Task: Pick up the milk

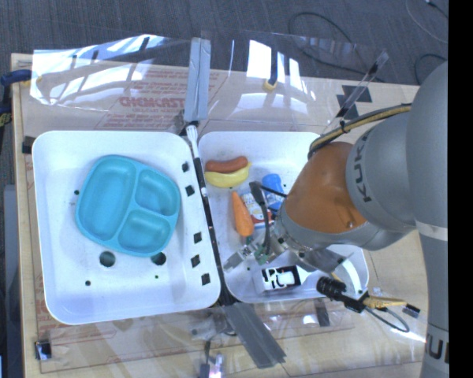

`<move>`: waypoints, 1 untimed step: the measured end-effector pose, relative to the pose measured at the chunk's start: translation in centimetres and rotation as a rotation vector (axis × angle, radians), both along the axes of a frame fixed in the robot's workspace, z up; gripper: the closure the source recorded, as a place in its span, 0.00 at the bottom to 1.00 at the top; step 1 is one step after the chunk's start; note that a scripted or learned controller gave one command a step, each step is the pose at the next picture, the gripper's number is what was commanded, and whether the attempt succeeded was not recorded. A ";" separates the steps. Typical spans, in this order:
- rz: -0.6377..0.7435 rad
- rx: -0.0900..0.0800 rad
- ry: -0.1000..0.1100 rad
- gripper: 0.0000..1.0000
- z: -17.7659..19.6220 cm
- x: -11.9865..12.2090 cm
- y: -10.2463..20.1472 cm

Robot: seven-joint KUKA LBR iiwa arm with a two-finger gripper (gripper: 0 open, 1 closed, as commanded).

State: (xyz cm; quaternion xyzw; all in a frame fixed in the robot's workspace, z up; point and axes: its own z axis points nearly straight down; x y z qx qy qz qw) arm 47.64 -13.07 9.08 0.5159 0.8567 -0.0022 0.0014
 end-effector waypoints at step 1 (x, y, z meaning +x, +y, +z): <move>0.114 0.003 -0.002 0.00 13.3 0.1 -3.2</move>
